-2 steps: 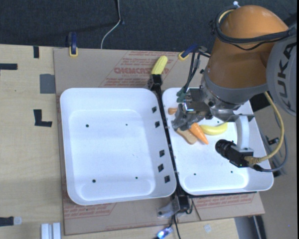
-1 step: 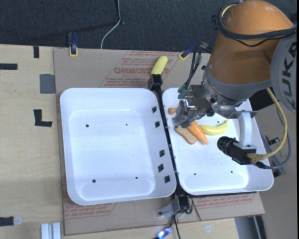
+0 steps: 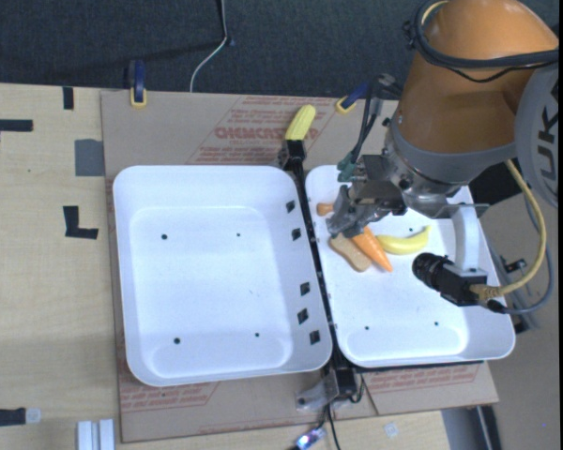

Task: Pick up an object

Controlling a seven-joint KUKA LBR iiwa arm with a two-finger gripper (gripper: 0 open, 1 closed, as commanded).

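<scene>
My gripper (image 3: 345, 223) hangs low in the right bin (image 3: 403, 340), near that bin's back left part, under the large orange and grey wrist. Right beneath its tip lie a tan, bread-like piece (image 3: 349, 252) and an orange carrot (image 3: 373, 250), side by side. A yellow banana (image 3: 404, 243) rests just right of the carrot. A small orange piece (image 3: 325, 209) peeks out left of the gripper by the bin wall. The gripper's tip is close over the tan piece; contact is unclear.
The left bin (image 3: 206, 345) sits beside the right one, joined by black clips along the shared wall. A yellow-handled clamp (image 3: 298, 129) sits at the back between the bins. A black cylindrical fitting (image 3: 443, 277) with cables hangs over the right bin's right side.
</scene>
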